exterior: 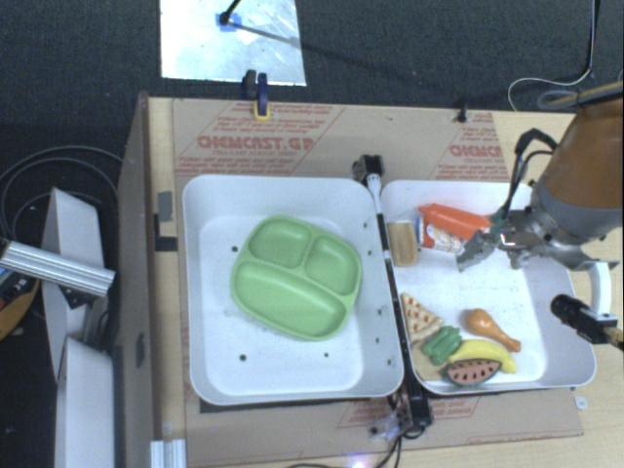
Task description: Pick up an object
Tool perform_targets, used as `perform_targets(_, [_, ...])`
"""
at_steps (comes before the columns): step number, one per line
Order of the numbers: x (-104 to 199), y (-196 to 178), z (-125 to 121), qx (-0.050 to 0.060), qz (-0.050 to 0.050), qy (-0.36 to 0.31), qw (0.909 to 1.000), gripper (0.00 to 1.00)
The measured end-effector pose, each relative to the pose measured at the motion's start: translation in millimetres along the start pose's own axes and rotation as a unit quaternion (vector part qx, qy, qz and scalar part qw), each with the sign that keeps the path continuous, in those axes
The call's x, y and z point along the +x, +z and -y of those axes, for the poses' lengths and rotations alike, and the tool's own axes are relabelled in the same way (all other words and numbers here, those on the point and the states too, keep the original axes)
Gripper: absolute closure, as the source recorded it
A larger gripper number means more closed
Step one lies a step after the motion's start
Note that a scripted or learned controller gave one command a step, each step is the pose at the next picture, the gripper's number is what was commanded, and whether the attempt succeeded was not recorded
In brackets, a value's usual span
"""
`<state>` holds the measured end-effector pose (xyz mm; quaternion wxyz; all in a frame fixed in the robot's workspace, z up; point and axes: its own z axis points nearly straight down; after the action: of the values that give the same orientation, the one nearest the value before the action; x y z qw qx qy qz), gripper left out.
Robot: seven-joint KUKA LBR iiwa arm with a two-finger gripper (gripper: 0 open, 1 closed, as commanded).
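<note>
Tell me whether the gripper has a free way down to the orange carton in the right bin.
Probably yes. The gripper hovers beside the orange carton, at its right end, and nothing lies on top of the carton. The tan block sits on its far side, out of the way.

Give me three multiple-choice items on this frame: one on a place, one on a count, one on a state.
1. Where is the green tray?
A. in the left bin
B. in the right bin
C. on the floor

2. How many compartments does the green tray have?
A. one
B. three
C. six

3. How does the banana lie against the watermelon slice?
A. in the other bin
B. touching it at the near edge of the right bin
C. at the far corner, well apart

Answers:
1 A, the tray sits in the middle of the left bin.
2 B, two small sections at the far side and one long one nearer.
3 B, both lie together by the near rim of the right bin, next to the drumstick.
</note>
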<state>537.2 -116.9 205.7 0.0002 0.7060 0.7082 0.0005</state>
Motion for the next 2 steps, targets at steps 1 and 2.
perform_targets(1, [-23.1,81.5,-58.9,0.001,0.001,0.000,1.0000,0.00])
perform_targets(2, [-38.6,118.4,-99.6,-0.001,-0.001,-0.002,1.0000,0.00])
